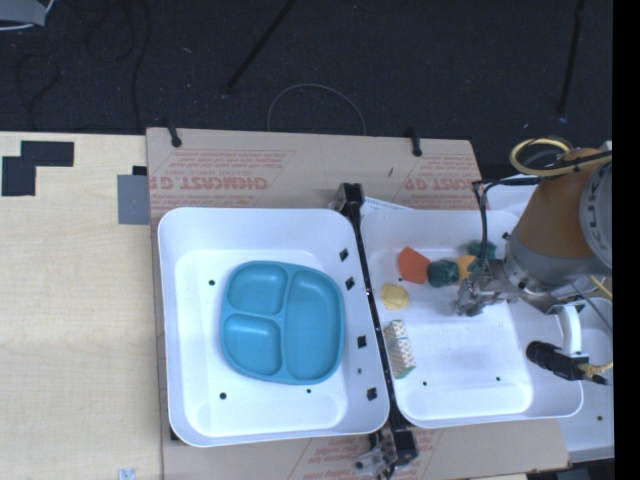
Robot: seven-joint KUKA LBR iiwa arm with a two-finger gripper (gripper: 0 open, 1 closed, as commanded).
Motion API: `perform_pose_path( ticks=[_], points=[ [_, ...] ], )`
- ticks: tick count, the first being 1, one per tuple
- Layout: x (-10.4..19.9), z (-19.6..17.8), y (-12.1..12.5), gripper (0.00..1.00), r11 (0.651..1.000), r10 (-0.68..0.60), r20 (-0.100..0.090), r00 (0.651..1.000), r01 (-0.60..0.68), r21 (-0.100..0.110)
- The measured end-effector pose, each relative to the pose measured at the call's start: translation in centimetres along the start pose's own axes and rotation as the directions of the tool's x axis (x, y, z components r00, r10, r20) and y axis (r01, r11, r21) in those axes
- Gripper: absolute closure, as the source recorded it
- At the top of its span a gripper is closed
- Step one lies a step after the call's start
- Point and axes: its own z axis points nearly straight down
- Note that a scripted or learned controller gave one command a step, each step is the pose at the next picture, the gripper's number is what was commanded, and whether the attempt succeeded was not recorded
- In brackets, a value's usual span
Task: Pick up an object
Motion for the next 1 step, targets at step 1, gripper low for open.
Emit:
perform_pose_path(
  ticks=[1],
  points=[
    [0.75,-5.94,0.31,1.0,1.0,-0.005,0.002,1.0,0.005,-0.008]
  ],
)
